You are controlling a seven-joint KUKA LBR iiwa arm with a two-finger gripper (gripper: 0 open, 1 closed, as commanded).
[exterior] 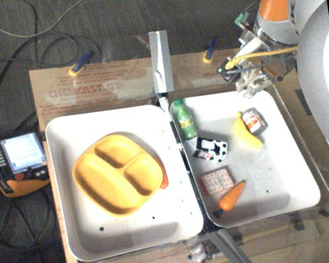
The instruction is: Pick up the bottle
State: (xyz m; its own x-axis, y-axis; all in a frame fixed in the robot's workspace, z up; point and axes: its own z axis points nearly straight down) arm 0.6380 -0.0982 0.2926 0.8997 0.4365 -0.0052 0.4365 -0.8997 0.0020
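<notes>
bottle (182, 119) — right bin's (289, 139) far-left corner

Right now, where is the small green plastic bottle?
The small green plastic bottle lies in the right white bin, at its far-left corner beside the divider, just above the black-and-white toy.

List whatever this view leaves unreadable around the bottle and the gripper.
- Gripper: its jaws blur into cables and the bin's far rim; their state is unreadable.
- Green bottle: label print too small.
- Orange thing beside the yellow tray: mostly hidden by the tray's edge.
</notes>
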